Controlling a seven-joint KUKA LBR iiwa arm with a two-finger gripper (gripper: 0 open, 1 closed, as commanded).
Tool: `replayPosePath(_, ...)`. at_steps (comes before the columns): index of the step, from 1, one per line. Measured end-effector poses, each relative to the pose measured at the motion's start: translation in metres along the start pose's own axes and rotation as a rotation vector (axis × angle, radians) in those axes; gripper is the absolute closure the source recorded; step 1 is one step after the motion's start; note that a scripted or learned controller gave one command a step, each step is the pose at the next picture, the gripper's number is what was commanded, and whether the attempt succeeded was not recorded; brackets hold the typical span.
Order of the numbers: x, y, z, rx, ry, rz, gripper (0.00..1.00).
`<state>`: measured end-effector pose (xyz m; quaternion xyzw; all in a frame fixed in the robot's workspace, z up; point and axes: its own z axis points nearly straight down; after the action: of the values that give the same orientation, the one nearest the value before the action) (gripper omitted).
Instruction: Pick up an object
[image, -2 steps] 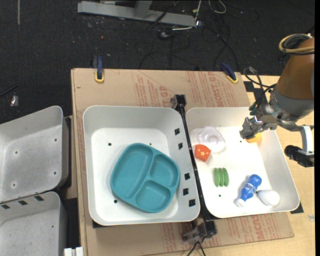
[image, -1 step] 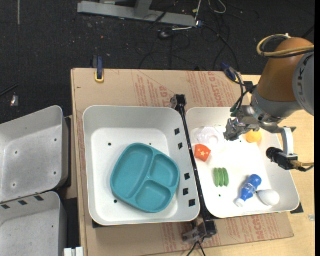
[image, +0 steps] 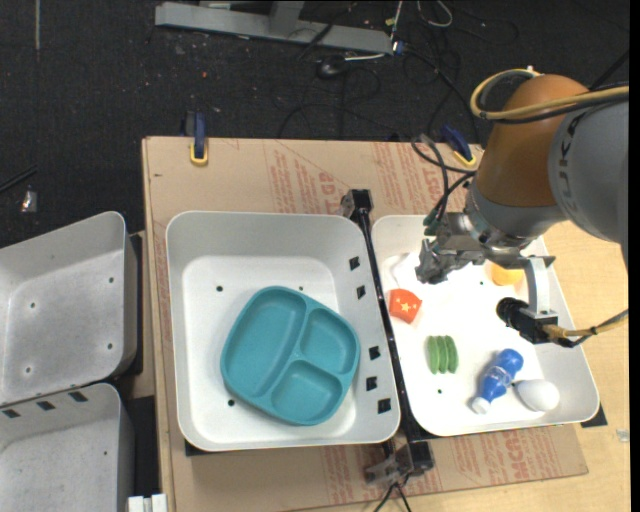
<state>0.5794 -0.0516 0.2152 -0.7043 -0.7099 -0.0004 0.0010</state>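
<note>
The right bin (image: 575, 360) holds several small objects. An orange-red piece (image: 403, 305) lies near its left wall, with a green ribbed piece (image: 441, 354) below it. A blue and white bottle (image: 497, 379) lies next to a white egg-shaped object (image: 537, 394) at the front right. A yellow-orange object (image: 505, 273) peeks out from under the arm's wrist. My gripper (image: 438, 263) hangs over the back left part of the right bin, just above and to the right of the orange-red piece, and I see nothing in it.
A teal divided plate (image: 290, 355) lies in the left bin (image: 190, 300). A black divider (image: 372, 290) runs between the bins. A black fitting with a cable (image: 520, 315) hangs off the wrist over the right bin. White lids (image: 60, 300) lie at the far left.
</note>
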Motion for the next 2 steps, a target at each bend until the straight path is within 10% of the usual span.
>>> replayPosePath(2, 0.095, 0.020, 0.002, -0.003, -0.001, 0.001, 1.00)
